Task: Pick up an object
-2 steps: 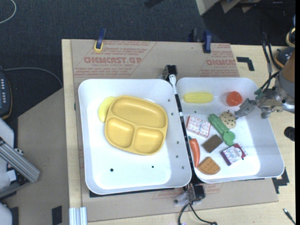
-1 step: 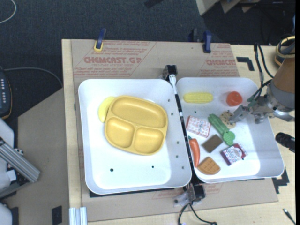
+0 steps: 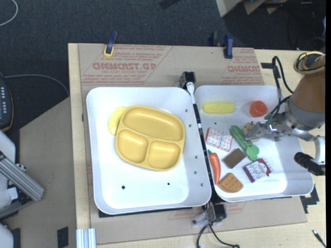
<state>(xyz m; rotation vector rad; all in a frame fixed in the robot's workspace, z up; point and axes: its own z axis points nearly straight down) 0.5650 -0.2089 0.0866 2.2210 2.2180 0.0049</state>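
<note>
Left bin (image 3: 103, 138): well off from my gripper, carrying the yellow divided tray (image 3: 149, 137).
Right bin (image 3: 289, 185): right under me, toys scattered across it.
My gripper (image 3: 254, 132): low over the right bin; fingers too blurred, I cannot tell their state.
Green pickle (image 3: 243, 141): just beside my tip, maybe touching.
Corn (image 3: 218, 107): farther off, toward the far wall.
Tomato (image 3: 258, 108): near, just beyond my tip.
Carrot (image 3: 214, 167): nearer the front, by the divider.

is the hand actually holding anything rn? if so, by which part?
Cannot tell. The hand sits low in the right bin, by the green vegetable, but nothing visibly sits between its fingers.
</note>
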